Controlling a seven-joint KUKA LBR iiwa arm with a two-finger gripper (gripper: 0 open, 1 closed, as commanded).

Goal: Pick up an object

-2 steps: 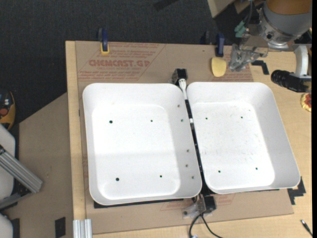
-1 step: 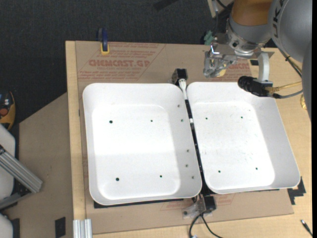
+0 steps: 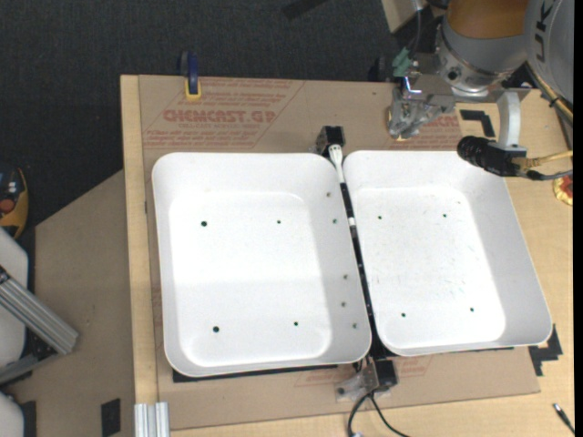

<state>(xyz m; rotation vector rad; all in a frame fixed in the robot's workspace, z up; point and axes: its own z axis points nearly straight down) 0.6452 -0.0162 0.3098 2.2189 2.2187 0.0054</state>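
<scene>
The gripper [image 3: 412, 116] is seen above the bench [image 3: 273, 107], just beyond the right bin's [image 3: 510, 244] far rim. Its opening cannot be told. No object is seen between its fingers.

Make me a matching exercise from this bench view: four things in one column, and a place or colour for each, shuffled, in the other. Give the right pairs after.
Things:
1. tool
2. blue-and-yellow clamp
3. left bin
4. right bin

Descriptions:
A. on the board's far edge, beyond the left bin
B. the bin nearer the arm
C. above the board, just past the right bin's far rim
D. the bin farther from the arm

Pairs: 1-C, 2-A, 3-D, 4-B
</scene>
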